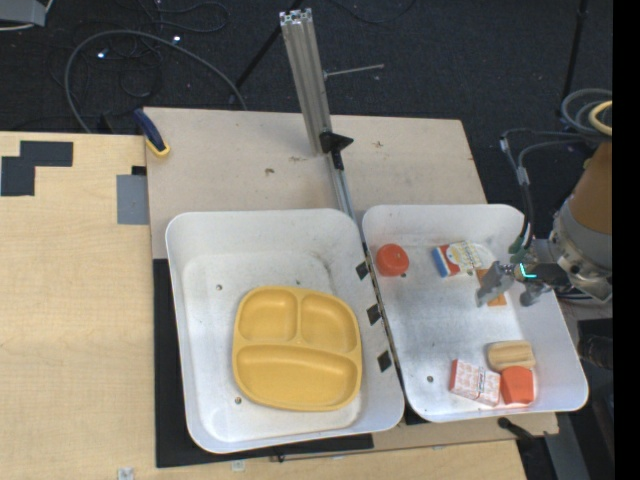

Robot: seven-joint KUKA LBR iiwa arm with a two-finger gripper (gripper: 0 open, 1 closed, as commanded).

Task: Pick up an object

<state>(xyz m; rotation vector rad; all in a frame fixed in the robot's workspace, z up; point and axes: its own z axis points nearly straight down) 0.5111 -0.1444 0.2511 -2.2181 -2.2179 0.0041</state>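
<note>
Looking down at the right bin (440,393), the gripper (503,286) hangs low near its right wall, and honestly I cannot tell what state it is in; it's a small dark blur with a green light on it. Nothing clearly sits in it.

Closest candidate is the little red, white and blue carton (460,259), just to the gripper's left and a touch farther back, lying flat on the bin floor. Farther left, near the bin's left wall, is the orange ball (392,260). Toward the front, well apart from the gripper, three things huddle in the corner: a tan bread roll (510,354), an orange block (517,385) right in front of it, and a red-and-white packet (473,381) touching the block's left side.

My guess on placement: everything loose is dumped in the right bin because that's the side the arm comes in from, so reach is short. The left bin (200,258), far off to the gripper's left, has a yellow divided plate (297,348) in it.

I'd say the pick is not yet done, and the carton looks like the likely target given how close the gripper is.
</note>
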